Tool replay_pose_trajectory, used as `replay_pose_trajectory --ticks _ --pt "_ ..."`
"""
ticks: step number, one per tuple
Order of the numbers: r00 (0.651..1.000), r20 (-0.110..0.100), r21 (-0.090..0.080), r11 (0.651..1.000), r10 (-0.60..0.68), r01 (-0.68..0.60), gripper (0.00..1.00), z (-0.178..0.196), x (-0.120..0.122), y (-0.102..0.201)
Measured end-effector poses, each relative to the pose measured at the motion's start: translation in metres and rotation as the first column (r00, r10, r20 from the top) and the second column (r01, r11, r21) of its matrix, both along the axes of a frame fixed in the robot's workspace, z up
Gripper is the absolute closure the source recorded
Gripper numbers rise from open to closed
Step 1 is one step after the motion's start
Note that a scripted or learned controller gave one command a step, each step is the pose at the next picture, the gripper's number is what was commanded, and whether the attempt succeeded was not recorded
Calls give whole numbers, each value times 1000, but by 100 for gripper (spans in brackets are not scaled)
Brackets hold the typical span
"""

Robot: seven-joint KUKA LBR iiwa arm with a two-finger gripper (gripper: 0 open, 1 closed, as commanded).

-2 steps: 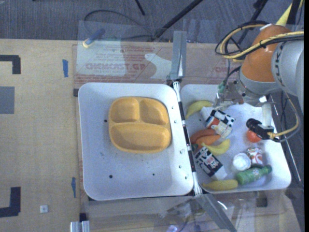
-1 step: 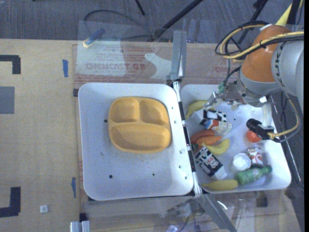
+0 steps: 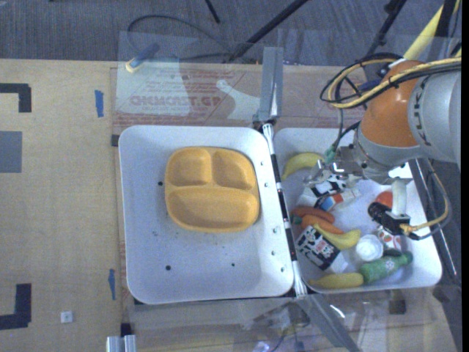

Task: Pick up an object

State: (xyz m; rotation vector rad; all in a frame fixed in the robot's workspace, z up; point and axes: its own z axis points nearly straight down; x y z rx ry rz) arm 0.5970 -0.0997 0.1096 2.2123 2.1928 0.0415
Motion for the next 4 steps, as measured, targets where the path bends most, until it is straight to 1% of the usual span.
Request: replay_pose_trajectory --ticks 1,2,3,4 --pt "998 -40 0 999 -46 46 0 38 34 -12" --pt "982 -26 0 982 187 -187 0 -19 -6 -18" --pt "983 -20 -5 983 184 -184 100 -8 -5 -21" --pt "992 -32 0 993 121 -121 100 -23 -3 -36"
